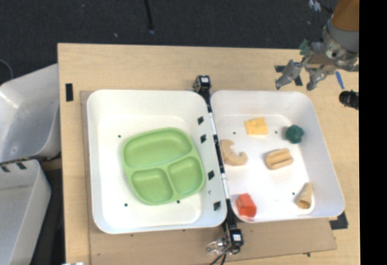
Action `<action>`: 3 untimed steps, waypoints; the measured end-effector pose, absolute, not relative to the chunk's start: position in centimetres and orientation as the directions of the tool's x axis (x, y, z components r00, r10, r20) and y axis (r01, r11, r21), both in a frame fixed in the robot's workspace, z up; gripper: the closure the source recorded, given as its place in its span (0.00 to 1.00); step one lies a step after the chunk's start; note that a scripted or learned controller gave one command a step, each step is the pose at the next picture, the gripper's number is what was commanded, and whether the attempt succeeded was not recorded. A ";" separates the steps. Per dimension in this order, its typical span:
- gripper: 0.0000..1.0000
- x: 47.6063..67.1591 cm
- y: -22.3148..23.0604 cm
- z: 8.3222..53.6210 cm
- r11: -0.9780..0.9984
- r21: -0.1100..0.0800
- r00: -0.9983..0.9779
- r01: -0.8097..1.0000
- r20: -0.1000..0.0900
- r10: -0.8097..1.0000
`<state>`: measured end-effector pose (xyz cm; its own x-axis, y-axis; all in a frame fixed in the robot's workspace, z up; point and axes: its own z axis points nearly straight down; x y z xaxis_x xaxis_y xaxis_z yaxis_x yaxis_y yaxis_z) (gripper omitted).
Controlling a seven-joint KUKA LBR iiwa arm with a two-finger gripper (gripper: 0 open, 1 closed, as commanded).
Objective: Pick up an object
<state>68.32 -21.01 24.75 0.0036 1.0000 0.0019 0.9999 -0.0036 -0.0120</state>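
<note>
In the right bin [314, 114] lie a yellow cheese block [256, 126], a dark green ball [294, 133], a tan bitten-cookie shape [232, 154], a tan bread roll [279, 158], a beige cone-like piece [304, 196] and a red block [245, 206]. My gripper [300, 78] hangs above the bench beyond the right bin's far right corner, well apart from all the objects. Its two fingers are spread and nothing is between them.
The left bin [103, 137] holds a green three-compartment plate [162, 164]. A row of black clips [211, 137] runs along the seam between the bins. A white container [27, 112] stands off the bench at the left.
</note>
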 end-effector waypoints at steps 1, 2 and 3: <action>0.00 68.6 -20.9 25.7 0.001 0.002 -0.001 1.000 -0.002 1.000; 0.00 68.3 -21.2 21.6 0.000 -0.001 0.000 1.000 -0.002 1.000; 0.00 68.6 -21.4 17.5 0.002 0.000 -0.002 1.000 -0.002 1.000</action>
